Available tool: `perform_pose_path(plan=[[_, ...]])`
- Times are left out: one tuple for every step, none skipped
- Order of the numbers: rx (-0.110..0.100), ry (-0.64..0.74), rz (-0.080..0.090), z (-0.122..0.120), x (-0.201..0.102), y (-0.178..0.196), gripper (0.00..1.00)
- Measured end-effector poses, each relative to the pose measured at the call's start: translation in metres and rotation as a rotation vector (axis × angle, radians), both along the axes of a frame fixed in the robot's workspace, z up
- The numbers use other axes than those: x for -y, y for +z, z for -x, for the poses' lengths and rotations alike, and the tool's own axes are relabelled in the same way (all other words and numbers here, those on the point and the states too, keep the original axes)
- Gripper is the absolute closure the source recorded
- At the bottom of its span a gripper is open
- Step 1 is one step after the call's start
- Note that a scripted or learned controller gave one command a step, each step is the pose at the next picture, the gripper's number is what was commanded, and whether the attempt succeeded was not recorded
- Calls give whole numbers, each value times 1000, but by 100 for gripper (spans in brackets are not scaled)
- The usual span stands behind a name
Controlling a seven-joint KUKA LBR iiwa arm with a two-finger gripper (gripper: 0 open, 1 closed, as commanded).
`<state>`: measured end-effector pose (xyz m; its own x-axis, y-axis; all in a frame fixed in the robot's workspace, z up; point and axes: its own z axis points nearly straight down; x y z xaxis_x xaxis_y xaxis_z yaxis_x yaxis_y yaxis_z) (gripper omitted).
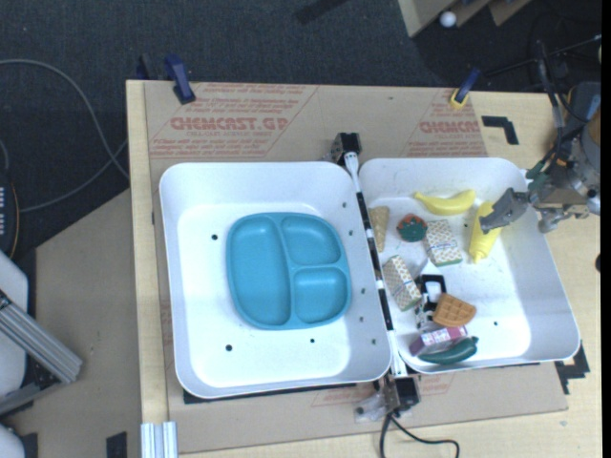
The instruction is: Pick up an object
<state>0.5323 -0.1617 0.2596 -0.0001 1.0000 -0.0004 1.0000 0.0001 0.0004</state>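
The right bin (pixel 535 294) holds several small items. A yellow banana (pixel 445 200) lies near its far side, with a second yellow piece (pixel 483 239) upright to its right. Around them are a red and green toy (pixel 411 226), a patterned box (pixel 443 242) and a similar box (pixel 402 282). A waffle (pixel 452 309) and a green vegetable (pixel 447 352) lie at the near edge. My gripper (pixel 500 214) reaches in from the right and hangs just over the top of the upright yellow piece. Nothing is seen held in it.
The left bin (pixel 191 218) bears a blue divided plate (pixel 287 268). A tan piece (pixel 380 227) and a small black and white item (pixel 431 285) lie near the divider between the bins. The arm's wrist (pixel 565 191) sits over the right bin's right wall.
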Motion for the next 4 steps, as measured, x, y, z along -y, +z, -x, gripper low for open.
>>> perform_pose_path(plan=[[4, 1, 0, -34, -45, -164, 0], [0, 1, 0, -101, -23, -175, 0], [-18, -4, -2, -130, -51, -178, 0], [-19, -3, 1, -130, -50, -167, 100]])
